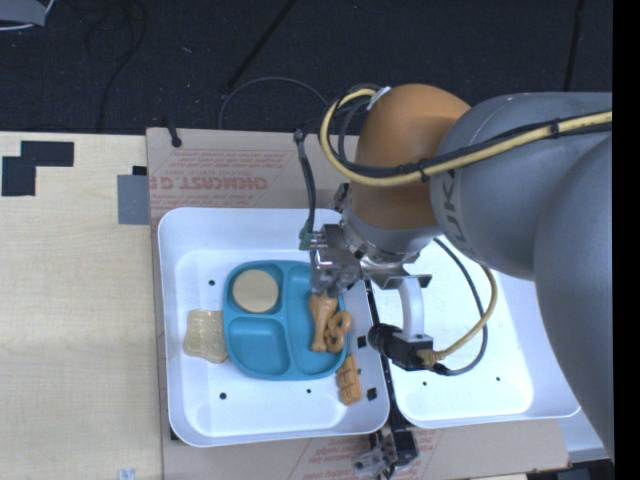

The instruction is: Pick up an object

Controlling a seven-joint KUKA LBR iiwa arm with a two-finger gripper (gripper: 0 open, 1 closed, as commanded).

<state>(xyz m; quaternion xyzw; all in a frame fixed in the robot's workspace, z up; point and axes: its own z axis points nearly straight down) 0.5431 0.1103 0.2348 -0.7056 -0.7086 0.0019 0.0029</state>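
Reaching in from the right, the gripper (325, 273) is seen over a smooth blue compartment tray (268, 353) holding a round tan disc (254, 290) and knobbly brown pretzel pieces (328, 323); whether anything is gripped cannot be told. A pale lumpy piece (205, 334) lies at the tray's left edge in the left bin (190, 258).

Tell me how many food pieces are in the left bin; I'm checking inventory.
4: round piece and pretzel in the blue tray, pale piece left of it, brown piece at its lower right. The arm may hide more.
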